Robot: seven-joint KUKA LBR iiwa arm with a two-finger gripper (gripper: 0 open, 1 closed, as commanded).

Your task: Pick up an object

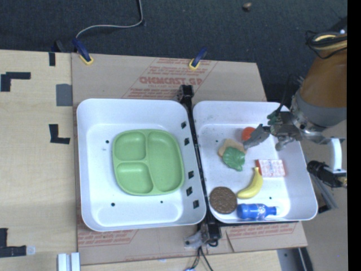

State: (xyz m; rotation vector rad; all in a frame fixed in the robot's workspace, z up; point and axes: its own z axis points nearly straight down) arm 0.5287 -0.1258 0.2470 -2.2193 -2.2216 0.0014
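1. Gripper [269,134] hung over the right bin [293,210] near its far right edge, fingers spread open, holding nothing.
2. Nearest targets: red item [248,133] just beside one finger, green toy [233,158] toward bin centre.
3. Risk: the finger could knock the red item aside instead of straddling it.
4. Banana [251,186], cookie [223,199] and bottle [255,211] crowded the near edge; a grasp there might snag two.

Divided plate [149,161] lies in the left bin [90,151]; in the right bin [293,205] a banana [251,186] sits between a round disc [223,199], a bottle [255,211] and what may be a packet [270,167]
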